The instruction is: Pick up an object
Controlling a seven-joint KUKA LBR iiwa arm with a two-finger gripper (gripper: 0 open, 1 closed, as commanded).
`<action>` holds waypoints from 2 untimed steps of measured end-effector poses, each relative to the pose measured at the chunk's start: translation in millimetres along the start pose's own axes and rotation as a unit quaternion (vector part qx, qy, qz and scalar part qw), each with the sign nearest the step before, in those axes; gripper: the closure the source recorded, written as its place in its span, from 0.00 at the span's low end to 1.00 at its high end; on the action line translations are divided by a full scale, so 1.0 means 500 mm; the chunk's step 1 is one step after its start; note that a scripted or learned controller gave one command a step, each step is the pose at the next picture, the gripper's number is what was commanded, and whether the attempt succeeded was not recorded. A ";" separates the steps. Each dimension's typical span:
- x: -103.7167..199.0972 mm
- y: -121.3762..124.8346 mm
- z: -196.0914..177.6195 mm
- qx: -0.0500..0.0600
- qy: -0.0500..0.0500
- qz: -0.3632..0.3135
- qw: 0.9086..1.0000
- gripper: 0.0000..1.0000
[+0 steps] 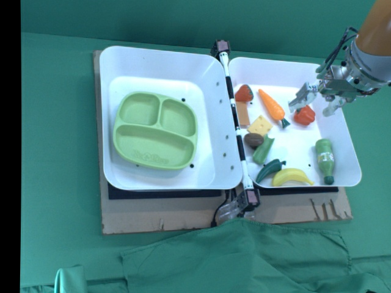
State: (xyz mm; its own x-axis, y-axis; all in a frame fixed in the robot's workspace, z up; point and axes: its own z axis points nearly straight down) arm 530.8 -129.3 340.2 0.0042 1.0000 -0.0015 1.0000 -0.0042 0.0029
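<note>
**Gripper poised over red toy, nothing held**

You have the gripper [317,99] spread wide in the right bin [342,140], one finger each side of the red toy [305,115]. Nothing sits between them, so treat the pick as not yet made. That straddle reads as an approach: fingers apart to drop around the piece, I judge.

The toy lies near the bin's far right, just beside the carrot [272,105], apart from the bottle [325,159]. It is small, red-orange, lumpy, like a pepper or tomato; exact kind unclear. Its rounded sides may slip under a poor squeeze.

The green plate [156,130] fills the left bin [122,66], well apart.
</note>
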 end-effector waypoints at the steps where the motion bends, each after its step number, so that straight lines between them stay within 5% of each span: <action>1: -0.014 -0.004 0.064 0.001 0.000 0.000 1.000 0.00; 2: -0.114 0.050 0.135 0.000 -0.002 0.002 1.000 0.00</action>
State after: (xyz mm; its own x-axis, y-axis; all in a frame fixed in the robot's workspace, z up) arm 555.7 -186.7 272.6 0.0078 1.0000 -0.0052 1.0000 -0.0078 0.0033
